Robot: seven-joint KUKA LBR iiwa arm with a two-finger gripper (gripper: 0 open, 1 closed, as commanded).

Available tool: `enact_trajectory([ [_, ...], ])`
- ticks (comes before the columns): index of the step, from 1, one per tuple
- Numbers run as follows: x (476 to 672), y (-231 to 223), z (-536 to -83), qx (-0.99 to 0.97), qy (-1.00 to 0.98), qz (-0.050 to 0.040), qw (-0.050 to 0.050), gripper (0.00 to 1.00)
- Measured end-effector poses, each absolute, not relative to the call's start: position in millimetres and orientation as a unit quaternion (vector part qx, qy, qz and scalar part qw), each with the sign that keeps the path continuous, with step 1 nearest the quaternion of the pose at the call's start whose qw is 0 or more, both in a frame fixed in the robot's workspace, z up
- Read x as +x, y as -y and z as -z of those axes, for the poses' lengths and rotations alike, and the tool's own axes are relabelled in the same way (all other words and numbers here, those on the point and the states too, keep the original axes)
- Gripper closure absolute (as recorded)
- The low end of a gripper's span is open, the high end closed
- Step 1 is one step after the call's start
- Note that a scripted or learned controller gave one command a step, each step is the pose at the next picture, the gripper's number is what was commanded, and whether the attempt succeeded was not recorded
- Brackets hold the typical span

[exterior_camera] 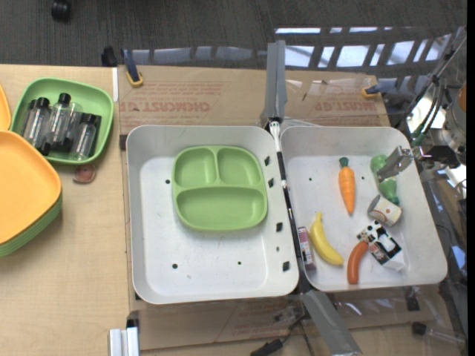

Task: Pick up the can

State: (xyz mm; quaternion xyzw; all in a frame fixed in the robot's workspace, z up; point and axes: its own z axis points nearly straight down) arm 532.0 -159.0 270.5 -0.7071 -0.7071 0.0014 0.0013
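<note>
Landmark: the orange plastic carrot with a green top [346,186], lying lengthwise in the upper middle of the right shallow white bin [326,150].
Can: a small pale cylinder with a brownish label [386,212], on its side, right of the carrot and slightly below its tip, well apart from it.
Gripper: the silver two-finger gripper [398,160] is up and to the right of the carrot's top, over the bin's right wall side, above the can rather than at it.
Gripper state: cannot be told at this angle; nothing is seen gripped in it.
Green soft item: a rounded green thing [389,192], right of the carrot, between the gripper and the can; what it is cannot be made out.
Black-and-white carton: a small printed box [384,245], lower right of the carrot, just below the can.
Red-orange sausage shape: a curved toy piece [356,261], straight below the carrot, just left of the carton.
Banana: a yellow plastic banana [324,239], lower left of the carrot.
Purple packet: a thin strip [303,238], left of the banana against the bin wall.
Left bin: a second shallow white bin [156,258], left of the carrot, holding a green three-part plate [220,188].
Far left of the carrot: a green tray of small dark-capped bottles [96,96] and a stack of orange plates [26,199] on the wooden bench.
</note>
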Motion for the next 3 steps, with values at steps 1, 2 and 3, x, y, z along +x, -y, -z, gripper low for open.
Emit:
enact_trajectory([
  [1, 520.1, 208.9, -156.1, -0.694, 0.72, -0.0008, 0.001, 0.0],
  [2, 544.4, 213.1, -90.2, -0.682, 0.731, 0.0033, 0.006, 0.0],
  [3, 544.3, 217.3, -100.3, -0.684, 0.729, 0.0019, 0.002, 1.0],
])
